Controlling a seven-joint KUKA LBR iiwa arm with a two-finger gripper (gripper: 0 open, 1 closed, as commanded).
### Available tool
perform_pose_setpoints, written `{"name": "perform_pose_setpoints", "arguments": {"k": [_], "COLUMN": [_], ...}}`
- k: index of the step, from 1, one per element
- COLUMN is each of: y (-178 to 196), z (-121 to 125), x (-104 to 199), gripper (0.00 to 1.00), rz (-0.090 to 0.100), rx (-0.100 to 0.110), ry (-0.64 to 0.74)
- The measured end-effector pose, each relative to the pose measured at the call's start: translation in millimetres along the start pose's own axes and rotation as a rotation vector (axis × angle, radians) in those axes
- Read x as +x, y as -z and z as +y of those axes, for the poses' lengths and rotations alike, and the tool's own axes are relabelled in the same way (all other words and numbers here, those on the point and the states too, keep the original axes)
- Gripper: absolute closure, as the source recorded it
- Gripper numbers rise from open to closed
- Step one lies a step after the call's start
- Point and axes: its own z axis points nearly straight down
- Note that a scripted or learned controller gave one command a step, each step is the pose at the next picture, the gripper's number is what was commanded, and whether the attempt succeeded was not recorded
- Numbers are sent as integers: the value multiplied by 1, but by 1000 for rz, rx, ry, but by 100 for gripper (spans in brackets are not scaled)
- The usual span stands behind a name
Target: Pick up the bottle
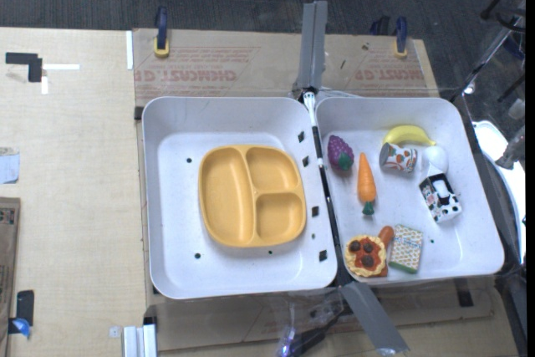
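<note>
A cow-patterned bottle is recorded lying in the right bin, near a banana. Claw state cannot be told.

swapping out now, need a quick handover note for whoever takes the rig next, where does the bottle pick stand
Gripper: arm has not reached over the bins.
Bottle: white with black patches, lying on its side near the right wall of the right bin, apart from the other toys.
Nearby: cup and banana above it, carrot, grapes, pizza slice, small box.
Left bin holds the yellow divided plate.
Done: nothing, bottle untouched.
Left: reach in, grasp, lift.
</note>
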Motion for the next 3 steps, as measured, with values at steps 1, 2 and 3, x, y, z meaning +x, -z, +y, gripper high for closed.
{"name": "perform_pose_setpoints", "arguments": {"k": [1,2,3], "y": [-41,-41,-41], "z": [-55,-54,-54], "x": [-37,-37,-37], "gripper": [0,0,0], "rz": [1,1,1], "rx": [0,0,0], "ry": [29,30,29]}}
